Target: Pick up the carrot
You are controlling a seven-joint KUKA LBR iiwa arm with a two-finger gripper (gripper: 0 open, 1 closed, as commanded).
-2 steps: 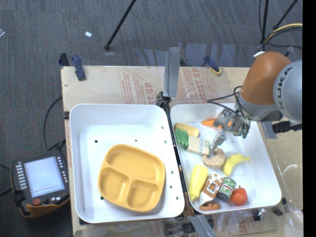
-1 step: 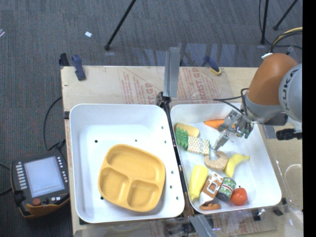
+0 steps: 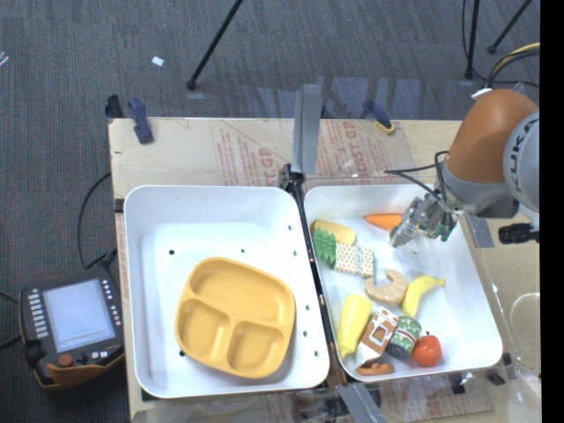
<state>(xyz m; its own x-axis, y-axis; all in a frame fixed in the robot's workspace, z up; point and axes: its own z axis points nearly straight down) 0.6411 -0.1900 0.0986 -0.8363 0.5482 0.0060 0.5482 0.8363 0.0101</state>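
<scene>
The metal gripper (image 3: 416, 228) hangs over the right bin (image 3: 467, 280); I cannot tell how its fingers are set. Just to its left lies one smooth, tapered orange carrot (image 3: 382, 221). Below it sits one curved yellow banana (image 3: 421, 292). Far left, one yellow three-compartment tray (image 3: 233, 317).

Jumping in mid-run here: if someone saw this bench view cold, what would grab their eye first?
Probably the big yellow divided tray lying alone in the left bin. Next, the heap of toy food in the right bin, with a banana and a tomato toward the near side. Then the gripper reaching in from the right, just beside the carrot at the bin's far side.
</scene>
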